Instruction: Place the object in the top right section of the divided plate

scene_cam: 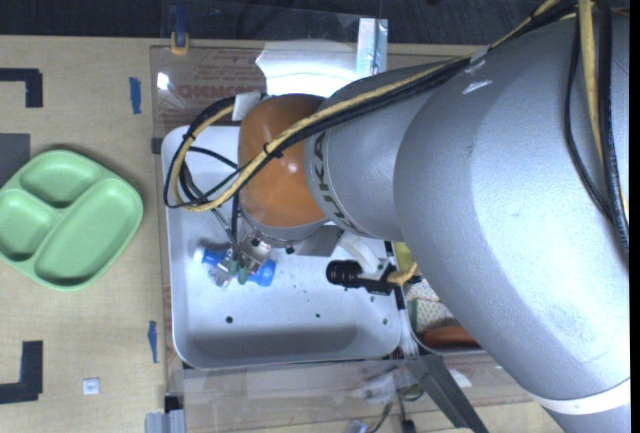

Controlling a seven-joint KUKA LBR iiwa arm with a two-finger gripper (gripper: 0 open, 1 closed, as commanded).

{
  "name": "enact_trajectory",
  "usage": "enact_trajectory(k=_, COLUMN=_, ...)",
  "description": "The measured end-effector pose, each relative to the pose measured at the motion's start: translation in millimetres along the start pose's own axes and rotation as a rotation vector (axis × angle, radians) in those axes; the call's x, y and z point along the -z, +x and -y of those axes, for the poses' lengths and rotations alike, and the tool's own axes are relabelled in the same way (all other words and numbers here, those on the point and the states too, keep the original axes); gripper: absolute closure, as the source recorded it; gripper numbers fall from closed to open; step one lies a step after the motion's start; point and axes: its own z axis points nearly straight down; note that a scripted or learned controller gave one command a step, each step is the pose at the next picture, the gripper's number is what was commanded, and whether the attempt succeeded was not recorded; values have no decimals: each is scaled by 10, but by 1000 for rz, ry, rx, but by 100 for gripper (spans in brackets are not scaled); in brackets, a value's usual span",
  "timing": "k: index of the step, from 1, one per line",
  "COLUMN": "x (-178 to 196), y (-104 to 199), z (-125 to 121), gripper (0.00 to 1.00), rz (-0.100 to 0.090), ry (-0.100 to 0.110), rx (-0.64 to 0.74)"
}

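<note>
The blue object lay on the floor of the white bin, toward its left side, and we judged it to be the thing meant for the plate. It looked like a small blue piece with a green part at its middle, its long axis running roughly left to right across the bin. Our gripper hung directly over that middle, at the end of the grey arm below the orange band. We could not tell how the gripper was set, since the wrist hid the tip. The green divided plate sat on the counter well to the left, outside the bin. So the coming move, as we judged it, turned on a lift and a long carry leftward to the plate's top right section.
</note>
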Motion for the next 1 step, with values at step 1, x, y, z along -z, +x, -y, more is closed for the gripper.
enact_trajectory(k=1, x=2238, y=-44, z=496, gripper=100, rz=-4, ry=10, rx=293)
